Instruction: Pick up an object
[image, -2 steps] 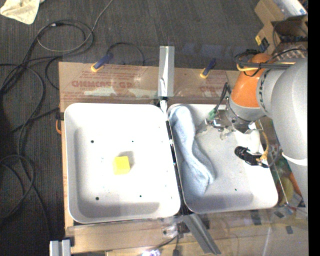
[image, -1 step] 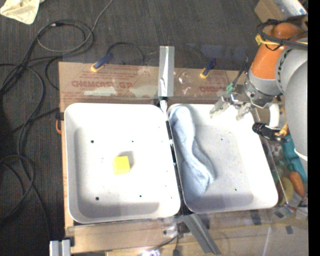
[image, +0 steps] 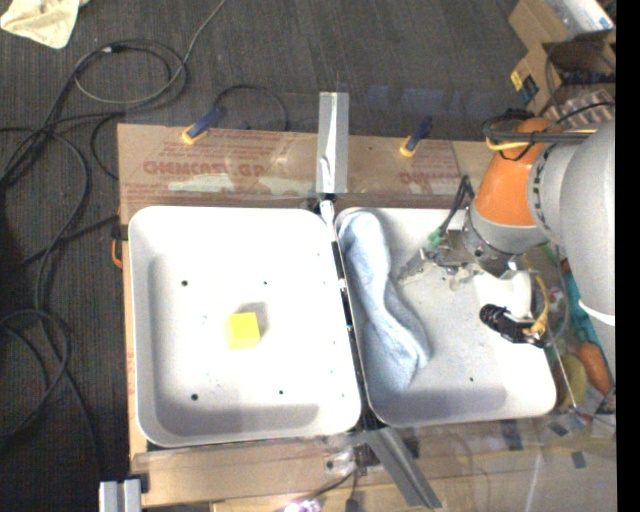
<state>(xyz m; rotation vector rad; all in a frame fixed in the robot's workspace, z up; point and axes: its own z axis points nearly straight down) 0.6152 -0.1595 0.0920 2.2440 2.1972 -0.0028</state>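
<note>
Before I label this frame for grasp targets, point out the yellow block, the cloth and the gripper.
yellow block (image: 244, 330): camera view, middle of its top face.
cloth (image: 385, 305): camera view, midway along the pale blue strip.
gripper (image: 432, 262): camera view, at the finger ends above the right bin.

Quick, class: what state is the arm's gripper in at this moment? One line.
Gripper: over the right bin, beside the pale blue cloth; whether it is open or shut cannot be told, and nothing is seen in its grasp.
</note>
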